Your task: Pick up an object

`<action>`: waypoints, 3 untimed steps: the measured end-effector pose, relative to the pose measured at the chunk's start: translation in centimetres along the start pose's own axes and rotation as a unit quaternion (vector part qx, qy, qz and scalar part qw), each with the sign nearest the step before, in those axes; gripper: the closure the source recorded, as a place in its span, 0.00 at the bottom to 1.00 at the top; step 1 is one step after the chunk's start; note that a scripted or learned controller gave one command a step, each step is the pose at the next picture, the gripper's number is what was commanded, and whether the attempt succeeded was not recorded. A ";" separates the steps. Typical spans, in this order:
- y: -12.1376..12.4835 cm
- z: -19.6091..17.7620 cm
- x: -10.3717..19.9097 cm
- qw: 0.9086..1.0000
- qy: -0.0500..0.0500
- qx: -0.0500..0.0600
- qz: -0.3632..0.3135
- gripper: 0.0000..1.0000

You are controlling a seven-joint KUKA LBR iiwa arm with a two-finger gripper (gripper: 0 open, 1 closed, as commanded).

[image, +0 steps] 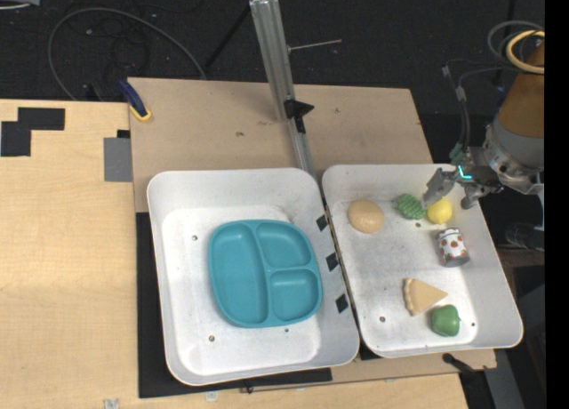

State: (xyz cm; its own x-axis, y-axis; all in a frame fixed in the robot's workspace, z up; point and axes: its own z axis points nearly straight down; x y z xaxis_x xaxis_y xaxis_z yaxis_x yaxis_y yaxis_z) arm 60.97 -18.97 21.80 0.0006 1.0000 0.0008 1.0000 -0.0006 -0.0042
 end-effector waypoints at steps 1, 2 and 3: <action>0.1 -0.2 0.0 1.000 0.000 -0.002 0.000 0.00; 1.1 5.4 0.1 1.000 0.000 0.001 -0.002 0.00; 1.1 9.8 0.6 1.000 0.000 0.001 -0.003 0.00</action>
State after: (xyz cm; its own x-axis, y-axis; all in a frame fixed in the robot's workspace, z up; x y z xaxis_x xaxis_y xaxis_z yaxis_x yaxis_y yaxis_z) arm 62.05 -18.38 11.95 -0.0052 1.0000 0.0016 1.0000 0.0053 -0.0069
